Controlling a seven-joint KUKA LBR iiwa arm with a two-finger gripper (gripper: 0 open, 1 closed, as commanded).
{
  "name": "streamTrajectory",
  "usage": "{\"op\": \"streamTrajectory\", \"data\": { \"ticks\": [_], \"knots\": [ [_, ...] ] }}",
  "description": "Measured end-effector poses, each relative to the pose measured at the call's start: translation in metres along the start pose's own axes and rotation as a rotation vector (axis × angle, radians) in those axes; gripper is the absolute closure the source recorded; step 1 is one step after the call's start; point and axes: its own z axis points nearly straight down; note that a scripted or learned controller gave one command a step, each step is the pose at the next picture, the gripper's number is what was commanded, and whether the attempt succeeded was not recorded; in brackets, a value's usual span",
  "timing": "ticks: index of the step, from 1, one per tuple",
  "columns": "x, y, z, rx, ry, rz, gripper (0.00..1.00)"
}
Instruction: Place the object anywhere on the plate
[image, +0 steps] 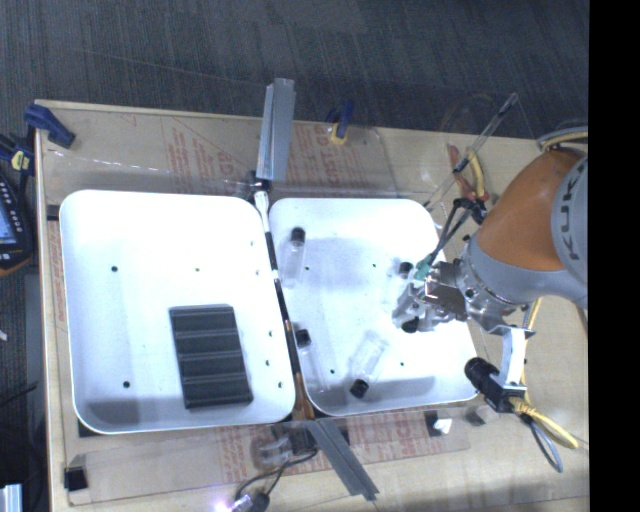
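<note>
Missing the pick looks the likeliest failure; the vials are clear, small and round, apt to roll from closing fingers; whether the gripper (412, 312) is open or shut I cannot tell. Two white bins; the left bin (100, 230) holds one dark ribbed plate (210, 356); the right bin (340, 225) holds two clear vials, one (294, 252) near its left wall, one (366, 364) near its front.

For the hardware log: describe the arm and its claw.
The arm is grey with a broad orange band above the wrist. Thin cables run alongside it. The claw is a small grey-and-black metal assembly with a speck of green near it.
</note>
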Motion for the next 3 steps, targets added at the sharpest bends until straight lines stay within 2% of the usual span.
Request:
{"op": "streamTrajectory", "data": {
  "ticks": [1,2,3],
  "knots": [
    [0.071,0.001,-0.017,0.000,0.000,0.150,1.00],
    [0.162,0.038,0.035,0.005,0.000,0.528,1.00],
    [0.229,0.037,-0.011,0.004,0.000,0.822,1.00]
  ]
}}
